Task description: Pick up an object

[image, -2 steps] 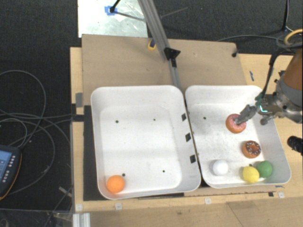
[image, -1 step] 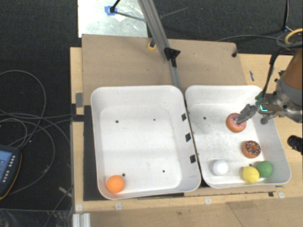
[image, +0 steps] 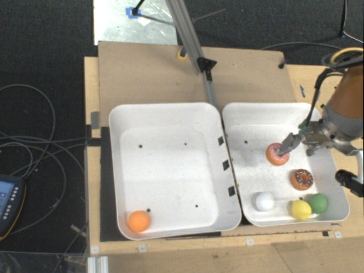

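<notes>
Now the gripper dips onto the pink doughnut, fingertip touching its top; how wide it stands, I cannot tell. Chocolate doughnut waits just beyond, nearer the camera.

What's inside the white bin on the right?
The right bin holds a pink donut, a chocolate donut, a white ball, a yellow lemon and a green ball. The pincer covers part of the pink donut.

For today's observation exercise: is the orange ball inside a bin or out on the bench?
Inside. The orange ball lies in the left bin, near its front-left corner.
</notes>
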Available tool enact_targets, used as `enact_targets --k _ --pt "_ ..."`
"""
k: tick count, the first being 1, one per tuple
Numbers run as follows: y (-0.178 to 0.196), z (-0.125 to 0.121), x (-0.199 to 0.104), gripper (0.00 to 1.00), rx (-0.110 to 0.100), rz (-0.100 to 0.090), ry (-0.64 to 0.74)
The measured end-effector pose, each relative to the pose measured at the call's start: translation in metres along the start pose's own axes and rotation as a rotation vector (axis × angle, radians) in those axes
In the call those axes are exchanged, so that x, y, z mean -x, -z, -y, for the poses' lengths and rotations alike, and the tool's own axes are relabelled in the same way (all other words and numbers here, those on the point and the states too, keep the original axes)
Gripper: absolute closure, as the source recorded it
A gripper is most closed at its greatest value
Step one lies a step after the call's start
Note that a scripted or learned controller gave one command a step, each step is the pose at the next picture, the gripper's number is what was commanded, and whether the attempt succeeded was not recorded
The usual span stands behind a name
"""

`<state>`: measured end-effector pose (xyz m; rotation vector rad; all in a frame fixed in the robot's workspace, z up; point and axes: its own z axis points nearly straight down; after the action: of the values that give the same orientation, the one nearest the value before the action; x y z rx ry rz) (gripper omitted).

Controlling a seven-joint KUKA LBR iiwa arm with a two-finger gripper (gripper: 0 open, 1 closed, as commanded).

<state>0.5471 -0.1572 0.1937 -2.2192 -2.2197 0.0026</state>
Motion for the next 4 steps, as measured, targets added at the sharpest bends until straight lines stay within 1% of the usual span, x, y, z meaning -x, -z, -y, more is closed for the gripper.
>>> enact_targets --k 1,2,3,4 --pt "-0.042 -0.002 -0.003 0.00 0.000 0.000 0.000" --pt "-0.102 -0.006 0.000 0.00 0.005 0.001 -0.001" --pt "-0.089 -0.007 0.001 1.00 0.010 0.002 0.000" --pt "-0.025 -0.014 0.001 1.00 0.011 0.003 0.005"
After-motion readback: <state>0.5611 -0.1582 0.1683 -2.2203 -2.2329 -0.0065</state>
